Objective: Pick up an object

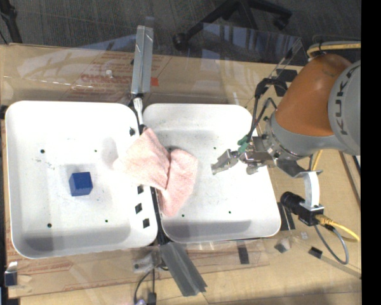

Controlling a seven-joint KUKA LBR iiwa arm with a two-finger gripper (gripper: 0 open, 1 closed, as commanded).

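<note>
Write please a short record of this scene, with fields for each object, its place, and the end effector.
object 1: small blue cube, on the floor of the left white bin
object 2: crumpled pink cloth, draped over the divide between the left bin and the right white bin
end effector: over the right bin, to the right of the cloth, nothing seen between its fingers

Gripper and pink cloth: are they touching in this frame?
Apart. The camera view shows bare white bin floor between the gripper and the pink cloth, which drapes over the divider between the bins.
</note>
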